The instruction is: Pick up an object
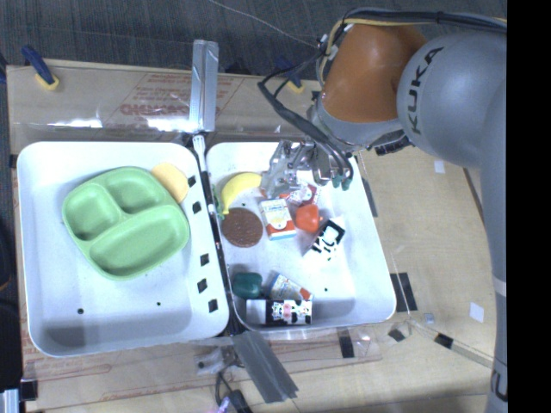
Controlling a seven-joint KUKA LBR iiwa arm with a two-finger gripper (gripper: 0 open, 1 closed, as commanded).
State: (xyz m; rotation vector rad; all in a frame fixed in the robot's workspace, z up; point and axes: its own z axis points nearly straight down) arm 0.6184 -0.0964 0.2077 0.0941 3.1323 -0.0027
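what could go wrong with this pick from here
The right bin is crowded: banana, brown disc, small carton and orange piece lie close together below the gripper, so it may nudge neighbours or grab two. The gripper also hangs near the bin's far wall, risking contact.

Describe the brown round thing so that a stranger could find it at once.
Look in the right bin, near its left wall. Just below the yellow banana lies a flat disc. It is the one dark brown, perfectly round item there.

Wooden bench (pixel 430 231), dark carpet floor (pixel 103 7)
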